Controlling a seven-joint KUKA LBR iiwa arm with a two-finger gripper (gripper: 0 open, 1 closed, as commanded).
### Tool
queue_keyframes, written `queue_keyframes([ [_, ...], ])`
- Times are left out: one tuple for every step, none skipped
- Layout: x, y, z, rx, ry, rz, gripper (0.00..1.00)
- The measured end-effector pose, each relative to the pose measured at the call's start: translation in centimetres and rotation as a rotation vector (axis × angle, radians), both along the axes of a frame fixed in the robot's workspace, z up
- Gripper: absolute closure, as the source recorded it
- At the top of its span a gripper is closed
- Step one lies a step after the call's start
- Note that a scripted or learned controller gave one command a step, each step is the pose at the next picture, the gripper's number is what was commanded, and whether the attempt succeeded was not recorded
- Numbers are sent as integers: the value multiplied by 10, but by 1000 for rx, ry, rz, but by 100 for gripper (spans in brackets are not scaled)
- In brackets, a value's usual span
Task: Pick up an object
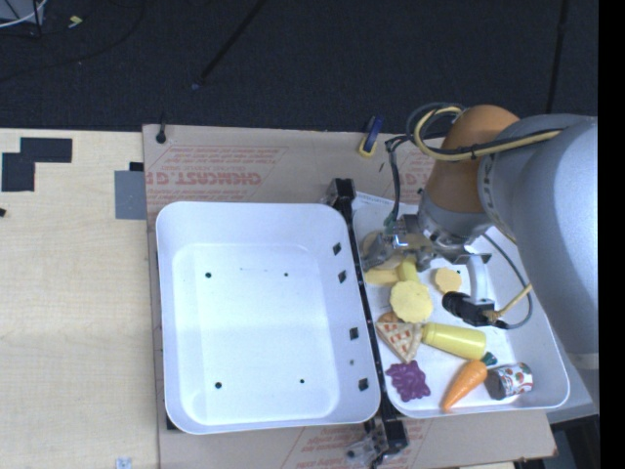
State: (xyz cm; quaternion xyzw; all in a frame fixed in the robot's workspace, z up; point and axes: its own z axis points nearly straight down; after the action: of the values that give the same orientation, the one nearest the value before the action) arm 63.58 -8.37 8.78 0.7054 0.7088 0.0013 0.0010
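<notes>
The metal two-finger gripper (398, 245) is low among the plastic toy foods, a round yellow lemon-like piece (411, 301) just below it, nothing is lifted yet, and its grip state I cannot tell.

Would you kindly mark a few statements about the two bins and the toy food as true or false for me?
1. The toy food lies in the right bin. True.
2. The carrot is next to the purple grapes, in the left bin. False: both lie near the front of the right bin.
3. The gripper is down among the items at the back of the right bin. True.
4. The pizza slice lies at the far right edge of its bin. False: it lies by the left wall, beside the divider.
5. The yellow bottle stands upright. False: it lies on its side.
</notes>
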Motion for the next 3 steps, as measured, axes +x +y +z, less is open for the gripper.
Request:
queue_keyframes([
  [-30, -33, 0, -1, 9, -7, 0],
  [-29, -32, 10, 1, 7, -5, 100],
  [-12, -8, 60, 0, 1, -2, 100],
])
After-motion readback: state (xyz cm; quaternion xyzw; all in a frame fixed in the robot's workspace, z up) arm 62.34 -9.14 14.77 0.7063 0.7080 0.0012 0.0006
